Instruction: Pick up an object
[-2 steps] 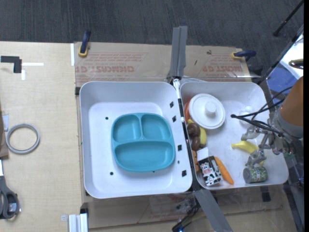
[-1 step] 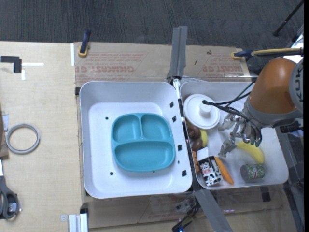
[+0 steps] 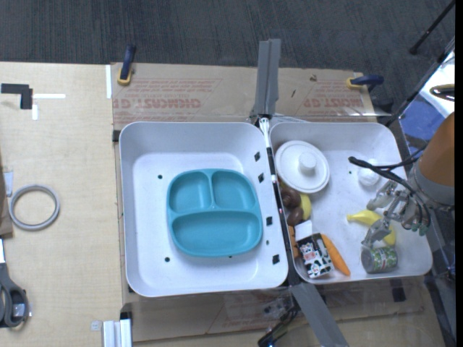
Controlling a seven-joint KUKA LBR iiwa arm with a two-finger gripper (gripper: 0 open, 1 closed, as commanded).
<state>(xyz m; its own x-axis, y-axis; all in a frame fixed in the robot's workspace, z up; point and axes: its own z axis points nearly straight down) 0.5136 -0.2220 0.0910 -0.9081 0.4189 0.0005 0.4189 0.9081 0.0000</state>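
The camera view looks down on the counter, which bears two shallow white bins side by side. The left bin holds a teal divided plate lying flat near its middle, with bare white floor all around it and open room along every wall.

The right bin is more crowded. A white round lid with a knob sits at its upper left, close to the shared wall. Below it, along that same wall, lie a brown item and a yellow item I cannot name for sure, then a black-and-white carton with an orange carrot just beside it, both near the front rim. The bin's middle floor is bare.

The arm reaches in over the right rim. Its pincer hangs low over the bin's right side, directly above a yellow banana and near a green can lying on its side by the front right corner. I cannot tell how wide the pincer stands, nor whether it touches the banana.

On the counter left of the bins lies a grey tape ring, well apart.
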